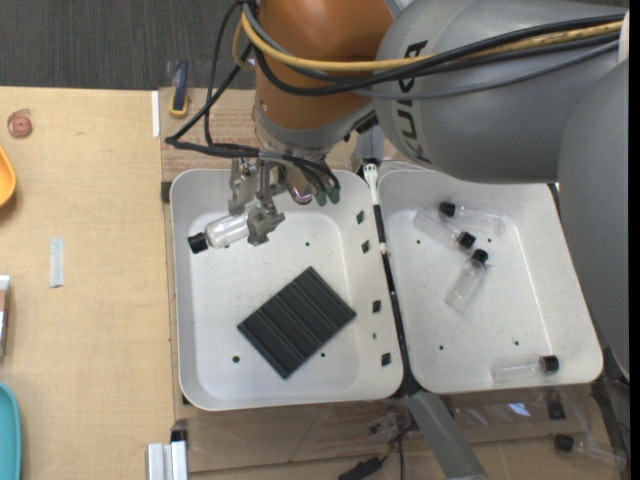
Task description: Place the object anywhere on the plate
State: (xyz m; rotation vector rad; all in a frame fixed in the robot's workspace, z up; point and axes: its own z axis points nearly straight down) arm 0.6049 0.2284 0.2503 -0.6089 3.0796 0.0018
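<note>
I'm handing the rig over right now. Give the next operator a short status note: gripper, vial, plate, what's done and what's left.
Gripper: over the left bin's upper part, shut on a clear vial with a black cap.
Plate: dark ribbed square, lower in the same bin, nothing on it.
Right bin: four more vials, untouched.
Done: vial gripped.
Left: carry it to the plate and release.

Clear vial (black-capped) lies beyond the black ribbed plate.
</note>
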